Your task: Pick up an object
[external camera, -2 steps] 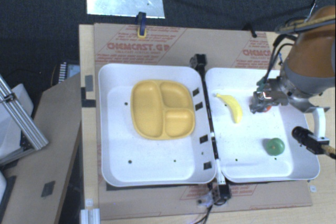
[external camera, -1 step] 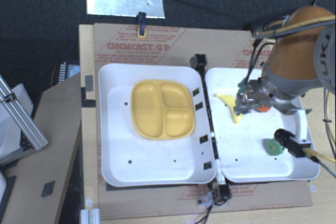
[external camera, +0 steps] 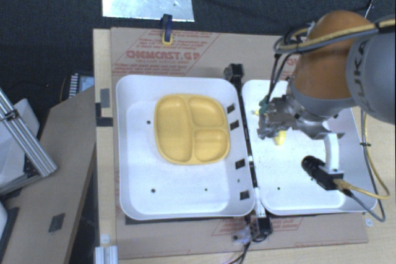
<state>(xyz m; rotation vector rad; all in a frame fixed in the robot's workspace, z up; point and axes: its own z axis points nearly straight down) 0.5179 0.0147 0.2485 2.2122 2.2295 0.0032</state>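
Brown printed cardboard (external camera: 167, 52) covers the desk (external camera: 101, 65), with dark carpet (external camera: 49, 9) behind. The left bin (external camera: 136, 195) holds a glossy yellow three-part plate (external camera: 189, 130). Whether the gripper (external camera: 270, 127) is spread, I cannot tell.

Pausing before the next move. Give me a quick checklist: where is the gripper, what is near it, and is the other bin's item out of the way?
1. Gripper positioned over the right bin: ok.
2. A candidate within reach: a small yellow object lies on the right bin's floor right beside the gripper: ok.
3. Full outline of the small yellow object visible for aiming: not ok, the gripper covers part of it.
4. Anything already gripped: cannot tell from this angle.
5. Yellow divided plate lying flat in the left bin, apart from the arm: ok.
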